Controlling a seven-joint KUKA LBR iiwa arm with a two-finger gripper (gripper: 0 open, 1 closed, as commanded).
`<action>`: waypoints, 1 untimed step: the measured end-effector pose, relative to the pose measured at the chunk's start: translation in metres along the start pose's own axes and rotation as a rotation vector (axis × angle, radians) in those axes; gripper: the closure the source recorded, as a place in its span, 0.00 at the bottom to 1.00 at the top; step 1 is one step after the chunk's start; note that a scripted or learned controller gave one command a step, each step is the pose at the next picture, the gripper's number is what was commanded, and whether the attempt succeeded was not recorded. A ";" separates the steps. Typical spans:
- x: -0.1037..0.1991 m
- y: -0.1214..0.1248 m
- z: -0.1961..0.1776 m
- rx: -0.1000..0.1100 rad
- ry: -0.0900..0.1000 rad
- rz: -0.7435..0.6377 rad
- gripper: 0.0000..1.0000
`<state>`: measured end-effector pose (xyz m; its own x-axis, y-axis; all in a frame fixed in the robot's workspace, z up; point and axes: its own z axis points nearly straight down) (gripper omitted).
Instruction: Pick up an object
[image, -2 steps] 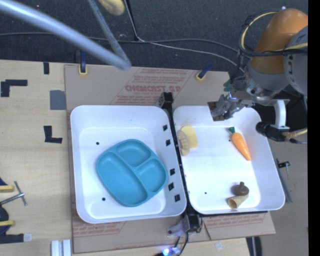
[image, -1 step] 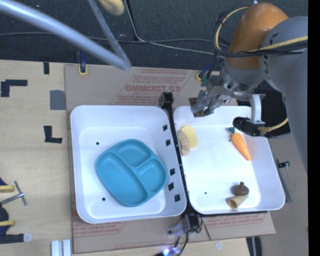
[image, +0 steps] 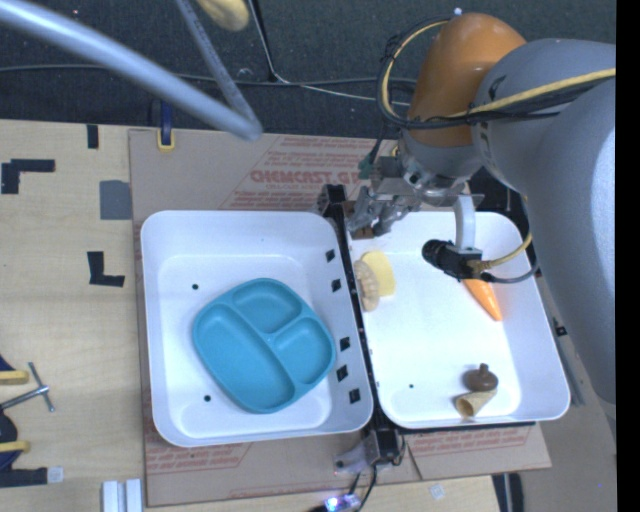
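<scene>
My gripper hangs over the far left corner of the right bin, close to the divider between the bins. Just in front of it a pale yellow ridged food piece lies on the bin floor, apart from the gripper. An orange carrot rests near the bin's right wall, partly under a black part of the arm. A small chocolate ice cream cone lies near the front right corner.
The left bin holds a blue divided plate. The arm's grey body and orange band cover the back right of the right bin. A grey pole crosses the top left.
</scene>
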<state>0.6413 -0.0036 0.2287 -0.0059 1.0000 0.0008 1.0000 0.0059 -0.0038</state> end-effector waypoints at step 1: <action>0.056 -0.001 -0.006 -0.003 0.000 -0.001 1.00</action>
